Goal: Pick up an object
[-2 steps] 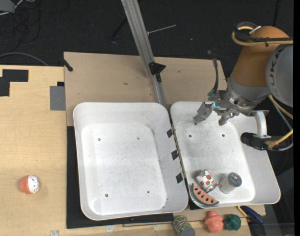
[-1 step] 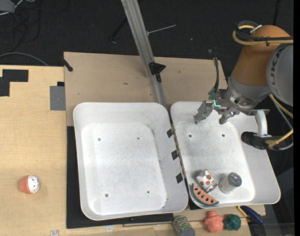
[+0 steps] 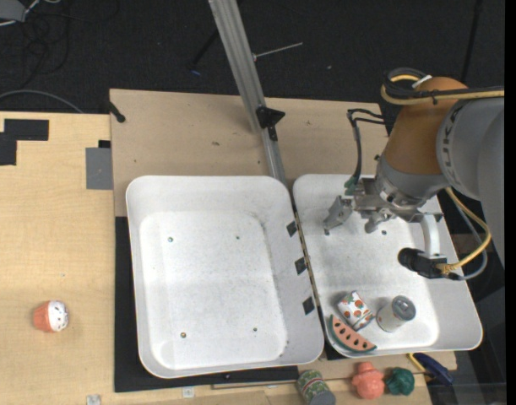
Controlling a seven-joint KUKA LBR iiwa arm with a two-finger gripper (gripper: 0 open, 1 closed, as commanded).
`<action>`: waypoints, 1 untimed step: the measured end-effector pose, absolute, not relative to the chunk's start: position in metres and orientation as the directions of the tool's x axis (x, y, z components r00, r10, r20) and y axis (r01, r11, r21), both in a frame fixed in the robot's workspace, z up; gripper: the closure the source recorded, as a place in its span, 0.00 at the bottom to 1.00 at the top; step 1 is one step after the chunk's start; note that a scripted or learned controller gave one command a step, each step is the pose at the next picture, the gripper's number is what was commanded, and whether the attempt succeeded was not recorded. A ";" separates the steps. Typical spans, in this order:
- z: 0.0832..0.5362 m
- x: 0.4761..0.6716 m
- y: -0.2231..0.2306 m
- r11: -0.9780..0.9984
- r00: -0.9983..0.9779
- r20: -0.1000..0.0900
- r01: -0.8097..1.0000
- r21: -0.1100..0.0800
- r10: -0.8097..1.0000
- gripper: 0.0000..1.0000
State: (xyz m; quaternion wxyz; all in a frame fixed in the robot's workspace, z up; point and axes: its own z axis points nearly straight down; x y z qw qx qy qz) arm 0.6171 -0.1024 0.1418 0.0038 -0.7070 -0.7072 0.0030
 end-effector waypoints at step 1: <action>0.090 0.617 -0.101 0.000 0.000 0.000 1.000 -0.002 1.000 0.00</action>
